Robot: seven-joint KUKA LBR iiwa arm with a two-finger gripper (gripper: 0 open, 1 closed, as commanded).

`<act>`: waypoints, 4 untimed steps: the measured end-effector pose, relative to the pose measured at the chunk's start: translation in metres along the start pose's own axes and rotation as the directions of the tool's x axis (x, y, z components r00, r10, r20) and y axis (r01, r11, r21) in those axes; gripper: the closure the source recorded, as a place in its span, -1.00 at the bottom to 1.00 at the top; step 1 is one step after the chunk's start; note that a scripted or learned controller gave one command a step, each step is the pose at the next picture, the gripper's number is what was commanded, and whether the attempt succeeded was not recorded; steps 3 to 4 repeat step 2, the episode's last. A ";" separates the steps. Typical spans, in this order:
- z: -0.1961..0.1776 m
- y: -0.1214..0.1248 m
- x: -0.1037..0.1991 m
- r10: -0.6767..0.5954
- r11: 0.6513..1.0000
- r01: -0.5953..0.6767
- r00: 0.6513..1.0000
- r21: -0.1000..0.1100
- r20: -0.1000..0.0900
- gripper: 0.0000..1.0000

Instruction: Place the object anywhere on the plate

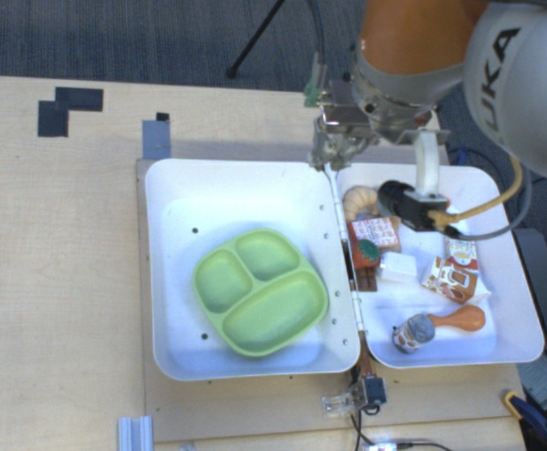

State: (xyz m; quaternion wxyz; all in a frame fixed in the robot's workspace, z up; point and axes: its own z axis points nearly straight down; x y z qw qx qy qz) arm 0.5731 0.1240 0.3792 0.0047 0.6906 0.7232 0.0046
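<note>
Arm [461, 54] enters from 2 o'clock, orange band uppermost, wrist angled down twd centre. Gripper [328, 153] hangs at 12 o'clock of frame centre, pointing down.

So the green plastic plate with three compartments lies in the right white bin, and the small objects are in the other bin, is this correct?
Not quite. The camera view shows the green three-compartment plastic plate in the left white bin; the small objects are in the other, right bin.
</note>
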 end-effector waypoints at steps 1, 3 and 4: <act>-0.011 0.001 0.000 -0.007 1.000 0.007 1.000 -0.003 0.000 1.00; -0.011 0.001 0.000 -0.007 1.000 0.007 1.000 -0.002 0.001 -1.00; -0.011 0.001 0.000 -0.007 1.000 0.007 1.000 -0.002 0.001 -1.00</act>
